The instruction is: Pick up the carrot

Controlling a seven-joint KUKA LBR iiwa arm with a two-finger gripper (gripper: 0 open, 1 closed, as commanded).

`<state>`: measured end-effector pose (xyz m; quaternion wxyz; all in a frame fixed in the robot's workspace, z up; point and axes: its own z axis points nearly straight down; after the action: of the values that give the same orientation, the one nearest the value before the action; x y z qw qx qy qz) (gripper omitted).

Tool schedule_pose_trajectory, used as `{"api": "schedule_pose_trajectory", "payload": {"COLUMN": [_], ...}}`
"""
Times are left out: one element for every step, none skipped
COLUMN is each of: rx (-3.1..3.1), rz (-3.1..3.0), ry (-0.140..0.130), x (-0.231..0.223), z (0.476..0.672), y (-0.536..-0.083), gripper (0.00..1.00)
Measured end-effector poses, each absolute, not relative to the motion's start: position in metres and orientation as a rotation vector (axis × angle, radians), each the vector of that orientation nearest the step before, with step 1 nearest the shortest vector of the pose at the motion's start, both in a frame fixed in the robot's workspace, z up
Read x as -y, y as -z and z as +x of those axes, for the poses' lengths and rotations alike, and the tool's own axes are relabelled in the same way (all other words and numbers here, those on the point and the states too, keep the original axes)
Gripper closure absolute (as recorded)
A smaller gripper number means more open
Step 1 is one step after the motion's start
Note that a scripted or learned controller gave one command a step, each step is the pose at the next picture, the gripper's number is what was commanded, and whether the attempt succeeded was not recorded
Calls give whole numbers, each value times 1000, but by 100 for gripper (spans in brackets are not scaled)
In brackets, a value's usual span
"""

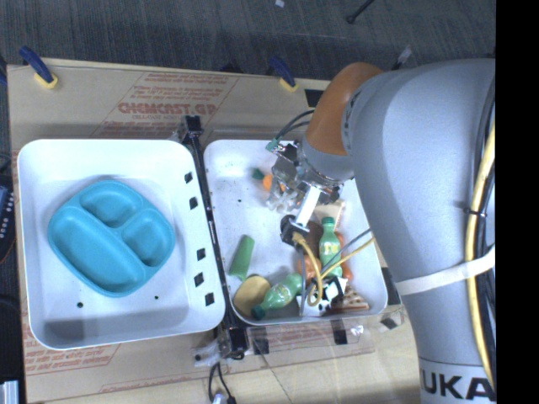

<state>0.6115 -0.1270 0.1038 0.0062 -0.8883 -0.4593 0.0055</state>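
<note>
1. Camera view looks down at a slant on my two white bins: the left bin [34,251] carries a blue divided tray [109,236], and the right bin [221,162] holds a scatter of toy food.

2. The carrot [266,182] shows as a small orange bit in the upper part of the right bin, just beside the front of my claw [282,188] on its left. Most of it is hidden by my wrist hardware, so I cannot make out its full shape or how it lies.

3. A small dark green piece [257,173] sits just above and left of the carrot, close to touching it.

4. My arm [421,183] comes in from the right, a broad grey bulk covering the right bin's far side. The orange band [333,112] sits above the wrist, which bends down into the upper middle of the bin.

5. My claw is down among cables and fittings near the carrot. Whether it is open or closed I cannot tell, nor whether anything sits in it.

6. Lower in the right bin lie a green cylinder [242,257], a yellow rounded piece [251,293], a green bottle [328,244] with an orange label, and a striped black-and-white item [333,291] near the bottom right corner.
</note>
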Motion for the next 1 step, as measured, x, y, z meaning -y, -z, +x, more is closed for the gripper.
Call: {"api": "schedule_pose_trajectory", "payload": {"rx": [1437], "rz": [-2779], "ry": [-17], "x": [127], "z": [611], "y": [-104], "gripper": [0]}}
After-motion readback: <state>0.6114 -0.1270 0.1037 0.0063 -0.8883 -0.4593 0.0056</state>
